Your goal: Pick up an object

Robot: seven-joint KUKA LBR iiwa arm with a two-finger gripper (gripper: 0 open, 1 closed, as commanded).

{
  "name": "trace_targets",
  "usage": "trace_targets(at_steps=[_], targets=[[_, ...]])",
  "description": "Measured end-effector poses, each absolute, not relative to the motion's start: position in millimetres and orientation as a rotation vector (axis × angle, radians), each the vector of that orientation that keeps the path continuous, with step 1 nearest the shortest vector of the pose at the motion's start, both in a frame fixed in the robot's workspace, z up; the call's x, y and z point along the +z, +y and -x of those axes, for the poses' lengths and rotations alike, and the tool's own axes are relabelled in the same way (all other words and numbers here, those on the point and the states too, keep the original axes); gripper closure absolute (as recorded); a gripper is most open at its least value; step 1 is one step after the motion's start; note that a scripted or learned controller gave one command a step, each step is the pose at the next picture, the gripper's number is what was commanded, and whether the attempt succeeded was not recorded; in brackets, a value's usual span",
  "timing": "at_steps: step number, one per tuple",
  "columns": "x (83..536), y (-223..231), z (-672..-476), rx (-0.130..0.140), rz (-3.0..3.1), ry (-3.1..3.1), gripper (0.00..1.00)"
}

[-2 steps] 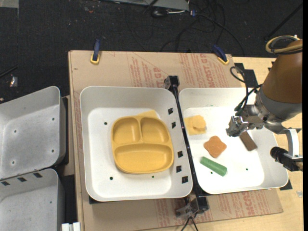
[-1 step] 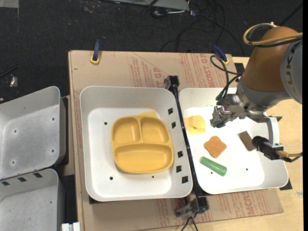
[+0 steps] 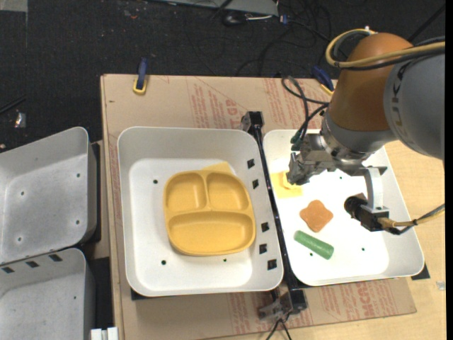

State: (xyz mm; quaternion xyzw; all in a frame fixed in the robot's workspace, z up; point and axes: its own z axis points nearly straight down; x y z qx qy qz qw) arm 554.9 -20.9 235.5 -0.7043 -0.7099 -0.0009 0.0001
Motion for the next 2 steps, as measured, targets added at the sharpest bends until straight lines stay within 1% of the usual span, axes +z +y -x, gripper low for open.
trace_targets(at_steps=[1, 2], targets=[[236.8, 39.2, -571.0, -0.004, 2.213, -2.231, 1.0], [244.2, 84.7, -596.9, -0.004, 2.214, -2.23, 1.0]])
